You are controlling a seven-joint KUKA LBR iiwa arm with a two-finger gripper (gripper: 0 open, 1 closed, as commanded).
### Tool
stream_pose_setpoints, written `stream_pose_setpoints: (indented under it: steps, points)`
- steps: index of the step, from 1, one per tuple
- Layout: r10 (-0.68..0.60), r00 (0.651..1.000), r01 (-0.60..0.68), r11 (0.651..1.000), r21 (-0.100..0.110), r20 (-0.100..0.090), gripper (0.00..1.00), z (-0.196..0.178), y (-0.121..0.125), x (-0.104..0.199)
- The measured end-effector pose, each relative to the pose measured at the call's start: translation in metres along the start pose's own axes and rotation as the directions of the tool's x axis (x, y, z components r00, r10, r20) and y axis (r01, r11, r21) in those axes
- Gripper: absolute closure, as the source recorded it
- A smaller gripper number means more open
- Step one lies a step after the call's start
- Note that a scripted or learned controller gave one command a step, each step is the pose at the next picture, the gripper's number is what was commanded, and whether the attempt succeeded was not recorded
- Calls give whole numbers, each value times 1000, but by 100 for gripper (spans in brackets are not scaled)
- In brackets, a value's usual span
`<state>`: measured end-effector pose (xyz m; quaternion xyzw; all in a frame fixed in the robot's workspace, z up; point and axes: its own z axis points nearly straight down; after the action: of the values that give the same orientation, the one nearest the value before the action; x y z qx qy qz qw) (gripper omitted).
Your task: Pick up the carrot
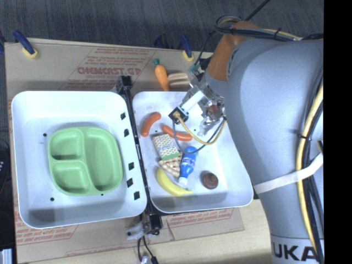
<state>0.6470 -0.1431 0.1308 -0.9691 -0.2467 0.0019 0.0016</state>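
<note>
Nearest me, the right bin (pixel 234 194) held a banana (pixel 171 184), a blue bottle (pixel 188 164) and a brown disc (pixel 209 180); the left bin (pixel 22 147) carried a green tray (pixel 85 160). Farther in, my gripper (pixel 206 114) hung over the right bin's far end, and whether it was released or clenched I could not tell. Beyond that rim, on the desk (pixel 82 65), lay the carrot (pixel 161 76), up-left of the gripper, long axis running near-to-far, green tip away from me.
</note>
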Motion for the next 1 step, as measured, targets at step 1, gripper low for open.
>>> stream_pose_setpoints:
  steps: [1]
  points:
    - [210, 978, -210, 978, 1, 0, 0, -74, -23, 4]
